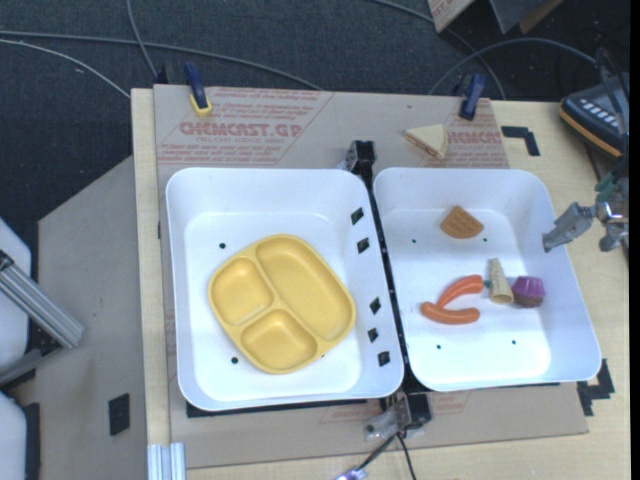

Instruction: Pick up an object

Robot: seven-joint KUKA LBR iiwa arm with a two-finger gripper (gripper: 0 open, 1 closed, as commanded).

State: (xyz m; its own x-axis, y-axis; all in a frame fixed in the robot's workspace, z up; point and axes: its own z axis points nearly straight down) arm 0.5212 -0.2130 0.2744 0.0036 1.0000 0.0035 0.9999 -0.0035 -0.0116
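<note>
The right bin [560, 353] holds a brown wedge-shaped biscuit [461, 223], two orange-red sausages [452, 303] lying crossed, and a small cone with a purple scoop [514, 287]. My gripper [580, 235] hangs at the right bin's far right rim, above and to the right of the cone. Its two grey fingers stand apart with nothing between them, so it is open. The arm behind it is cut off by the view's right side.
The left bin [190, 218] holds a yellow three-compartment plate [281, 302]. A toy sandwich wedge [428, 141] lies on the board behind the right bin. Blue clamps [197, 90] sit at the board's back edge, and cables run across the dark floor.
</note>
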